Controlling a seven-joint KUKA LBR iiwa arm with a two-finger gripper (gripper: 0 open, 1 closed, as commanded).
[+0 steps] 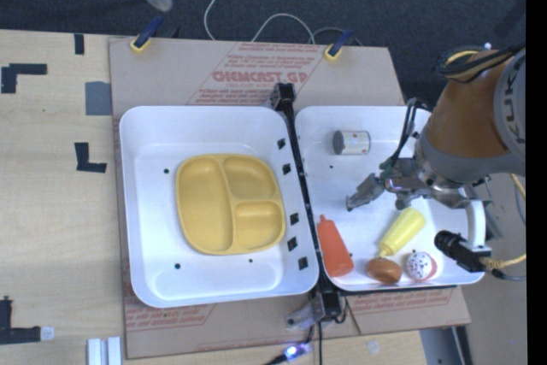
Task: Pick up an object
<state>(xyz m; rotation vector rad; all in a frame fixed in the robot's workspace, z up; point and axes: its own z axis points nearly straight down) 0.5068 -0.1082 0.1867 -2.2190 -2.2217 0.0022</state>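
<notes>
Loose objects lie in the right bin [342, 120]; a tray sits in the left one.

A short grey cylinder [351, 142] lies on its side towards the right bin's far wall. A red-orange bottle [334, 245] lies flat along that bin's left wall, near the front, its narrow end pointing away from the front rim. A yellow bottle [402, 232] lies tilted in the middle of the bin's front half. Just beside its lower end, by the front rim, rest a small brown rounded object [385, 270] and a white ball with red speckles [420, 266], close together. A yellow three-compartment tray [229, 203] lies flat across the divider from them.
</notes>
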